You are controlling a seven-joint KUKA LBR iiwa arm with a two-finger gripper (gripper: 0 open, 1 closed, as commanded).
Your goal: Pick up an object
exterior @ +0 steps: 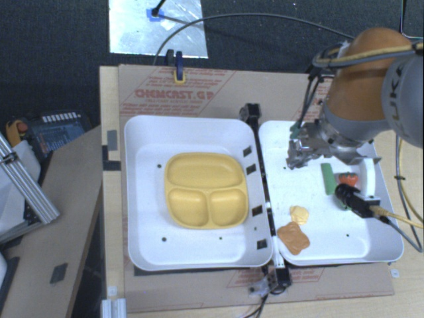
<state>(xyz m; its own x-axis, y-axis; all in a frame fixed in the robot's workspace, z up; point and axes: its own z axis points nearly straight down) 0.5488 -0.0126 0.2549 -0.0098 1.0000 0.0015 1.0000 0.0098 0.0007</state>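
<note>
My gripper (297,156) hangs over the upper left part of the right bin (311,250), fingers pointing down toward the bin floor. A green stick (327,178) lies just right of it, with a small orange-red piece (348,178) beside that. Nearer the front of the same bin lie a pale yellow piece (299,214) and a tan brown piece (293,238). Nothing shows between the fingers.
The left bin (142,177) holds a yellow three-compartment plate (205,189). A black divider strip (258,171) runs between the two bins. The arm's orange and grey body (368,78) covers the right bin's far corner.
</note>
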